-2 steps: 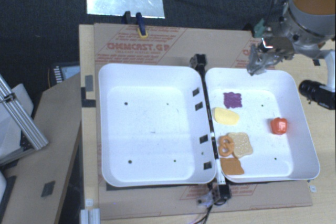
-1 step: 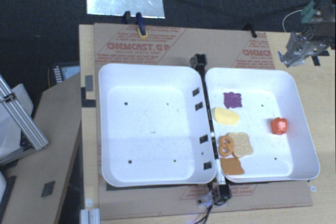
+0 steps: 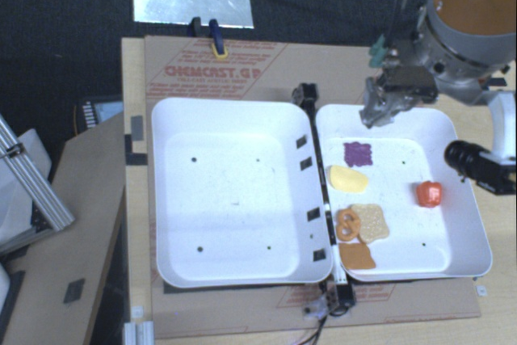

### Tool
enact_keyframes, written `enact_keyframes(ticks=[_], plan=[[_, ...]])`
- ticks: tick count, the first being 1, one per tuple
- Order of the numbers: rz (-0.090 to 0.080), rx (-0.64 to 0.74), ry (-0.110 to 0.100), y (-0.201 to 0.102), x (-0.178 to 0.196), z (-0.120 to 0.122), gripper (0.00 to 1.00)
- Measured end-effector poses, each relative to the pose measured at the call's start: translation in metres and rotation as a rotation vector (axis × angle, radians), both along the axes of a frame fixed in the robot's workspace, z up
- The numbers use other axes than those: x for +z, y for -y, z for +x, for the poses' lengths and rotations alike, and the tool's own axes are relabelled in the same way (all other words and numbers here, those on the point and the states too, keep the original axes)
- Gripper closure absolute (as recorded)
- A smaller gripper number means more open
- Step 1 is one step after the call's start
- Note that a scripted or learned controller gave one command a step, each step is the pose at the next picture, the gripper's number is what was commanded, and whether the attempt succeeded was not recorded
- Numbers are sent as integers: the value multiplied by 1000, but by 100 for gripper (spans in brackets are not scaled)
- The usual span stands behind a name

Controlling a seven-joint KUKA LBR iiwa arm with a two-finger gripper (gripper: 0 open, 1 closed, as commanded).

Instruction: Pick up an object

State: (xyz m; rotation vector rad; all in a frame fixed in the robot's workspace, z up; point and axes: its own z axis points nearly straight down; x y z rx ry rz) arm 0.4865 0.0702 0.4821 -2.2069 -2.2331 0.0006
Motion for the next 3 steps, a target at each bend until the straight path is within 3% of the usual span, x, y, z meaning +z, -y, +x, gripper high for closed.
enact_keyframes(ticks=[1,2,3], plan=[[-3,-4,-12,-60,-150,43,100],[6,-3,19,-102,-4,35,100],[1,-5,6,-100,-1,35,100]])
